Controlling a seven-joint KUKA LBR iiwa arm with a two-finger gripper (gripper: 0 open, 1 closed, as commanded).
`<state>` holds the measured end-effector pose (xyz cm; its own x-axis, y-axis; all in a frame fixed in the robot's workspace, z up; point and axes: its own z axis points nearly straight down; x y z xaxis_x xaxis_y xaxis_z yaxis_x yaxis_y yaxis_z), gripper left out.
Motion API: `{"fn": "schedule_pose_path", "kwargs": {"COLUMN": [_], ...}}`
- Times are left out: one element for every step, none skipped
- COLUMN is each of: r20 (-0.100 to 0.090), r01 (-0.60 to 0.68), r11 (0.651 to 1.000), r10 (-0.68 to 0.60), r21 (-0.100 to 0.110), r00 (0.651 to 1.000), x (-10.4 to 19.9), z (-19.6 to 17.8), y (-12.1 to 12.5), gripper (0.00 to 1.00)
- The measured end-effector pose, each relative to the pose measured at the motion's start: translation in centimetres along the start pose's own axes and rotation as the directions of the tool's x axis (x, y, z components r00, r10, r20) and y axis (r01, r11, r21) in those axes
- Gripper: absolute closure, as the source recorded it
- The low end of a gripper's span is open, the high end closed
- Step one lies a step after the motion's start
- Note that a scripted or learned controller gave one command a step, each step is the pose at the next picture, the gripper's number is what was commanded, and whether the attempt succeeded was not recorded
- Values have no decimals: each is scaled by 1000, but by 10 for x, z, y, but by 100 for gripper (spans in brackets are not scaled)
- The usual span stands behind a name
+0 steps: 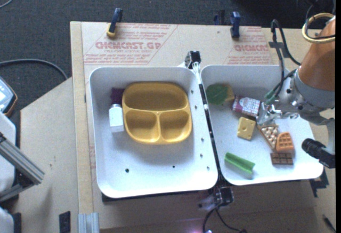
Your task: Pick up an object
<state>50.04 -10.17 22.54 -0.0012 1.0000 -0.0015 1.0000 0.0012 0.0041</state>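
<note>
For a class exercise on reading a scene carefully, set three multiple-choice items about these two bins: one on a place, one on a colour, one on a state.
1. Where does the divided tray lie?
A. left bin
B. right bin
C. on the floor

2. What colour is the long block near the right bin's front edge?
A. red
B. green
C. blue

3. How does the small white bottle stand relative to the tray?
A. inside it
B. on top of it
C. beside it

Answers: 1 A, it rests in the left bin. 2 B, plainly green. 3 C, at the tray's left edge.
</note>
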Motion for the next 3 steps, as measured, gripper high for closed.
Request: {"fn": "schedule_pose_path", "kwargs": {"r20": [-1,0,0], "r01": [3,3,2], "r11": [1000,1000,1000], "r10": [-3,-3,-2], "r21": [-1,-2,-3], "r00": [1000,1000,1000], "x": [17,36,45], "z": [11,15,-8], "y": [51,102,130], "gripper": [100,100,100]}}
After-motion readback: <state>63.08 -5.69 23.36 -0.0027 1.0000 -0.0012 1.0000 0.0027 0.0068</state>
